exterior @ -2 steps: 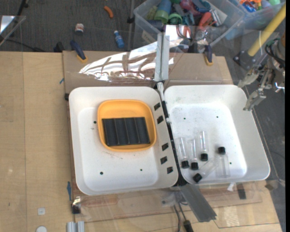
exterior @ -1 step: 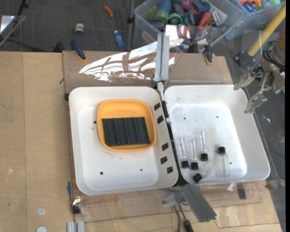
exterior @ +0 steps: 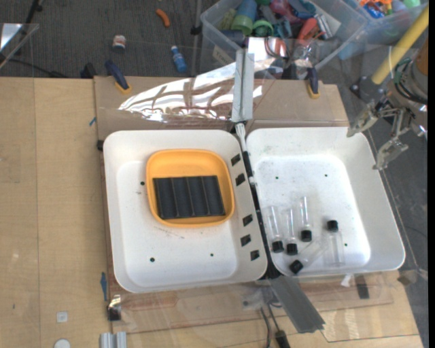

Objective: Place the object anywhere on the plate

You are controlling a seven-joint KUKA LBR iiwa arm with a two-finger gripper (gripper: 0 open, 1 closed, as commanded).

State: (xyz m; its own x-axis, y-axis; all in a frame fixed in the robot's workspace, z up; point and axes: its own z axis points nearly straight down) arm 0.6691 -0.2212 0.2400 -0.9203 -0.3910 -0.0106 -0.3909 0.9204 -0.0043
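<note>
Black ribbed block, rectangular, four or five raised bars running near to far, lies flat on the orange plate. It covers the plate's middle and near part; its whole outline sits within the rim. Plate is a rounded square, shallow, resting in the left white bin, a bit far of that bin's centre. Bare white floor shows around the plate on all sides, with a few small dark specks. Black tabs spaced along the seam where the two bins meet. Right white bin holds several clear vials with black caps, clustered in its near part. Most lie on their sides, roughly parallel; one cap sits close to the near left corner. Far half of that bin is bare apart from scuffs and specks. Gripper hangs at the far right corner of the right bin, over its rim, well apart from plate and block. It reads as thin bright metal against clutter; cannot tell how wide it stands, and nothing is visibly in it. Yellow-orange part of the arm slants up behind it at the far right. Both bins sit on a pale wooden desk. Crumpled reflective sheet lies just far of the left bin, and blue clamps grip the far board edge. Clear tub of coloured toys stands beyond, on grey floor.
</note>
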